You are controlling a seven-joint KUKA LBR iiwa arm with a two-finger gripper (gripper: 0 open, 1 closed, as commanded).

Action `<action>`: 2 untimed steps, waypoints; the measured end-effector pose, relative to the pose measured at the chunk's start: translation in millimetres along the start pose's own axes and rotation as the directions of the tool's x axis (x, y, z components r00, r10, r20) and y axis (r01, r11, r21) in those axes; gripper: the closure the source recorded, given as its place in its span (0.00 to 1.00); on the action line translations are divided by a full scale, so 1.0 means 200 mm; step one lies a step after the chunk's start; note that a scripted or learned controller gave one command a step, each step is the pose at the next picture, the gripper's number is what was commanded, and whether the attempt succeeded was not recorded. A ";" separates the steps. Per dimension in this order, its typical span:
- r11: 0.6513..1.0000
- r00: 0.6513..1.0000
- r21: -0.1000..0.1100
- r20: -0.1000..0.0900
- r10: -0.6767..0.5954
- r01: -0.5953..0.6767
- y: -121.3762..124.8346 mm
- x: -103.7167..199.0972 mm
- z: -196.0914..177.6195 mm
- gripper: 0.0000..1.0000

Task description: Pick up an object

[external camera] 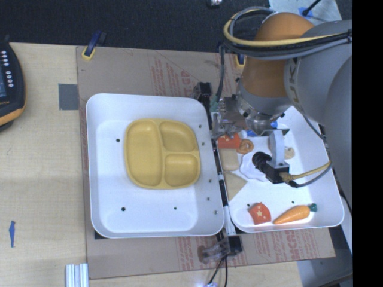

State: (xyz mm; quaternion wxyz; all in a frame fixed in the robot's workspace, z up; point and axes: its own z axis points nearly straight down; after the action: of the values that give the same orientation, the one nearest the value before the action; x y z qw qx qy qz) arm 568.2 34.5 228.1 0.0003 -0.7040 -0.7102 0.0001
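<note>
A pale wooden bench carried a brown cardboard sheet. Beyond it the floor was dark. A grey tape patch sat on the wood.

Evenly bright overhead light, no hard glare. Left white bin slightly washed out along its floor, soft shading at its rim. Faint shadow under the arm across the right bin. Dark, detail-poor strip along the top. Mild softness overall; small items near the wrist blurred.
</note>
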 end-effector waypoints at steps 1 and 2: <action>1.000 1.000 0.001 0.005 0.012 -0.012 0.25 -0.43 0.14 1.00; 1.000 1.000 0.000 0.002 0.007 -0.007 0.26 -0.45 0.09 1.00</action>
State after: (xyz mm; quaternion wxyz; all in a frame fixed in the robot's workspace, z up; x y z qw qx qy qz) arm 620.3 -54.9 209.8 -0.0004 -0.7063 -0.7079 0.0005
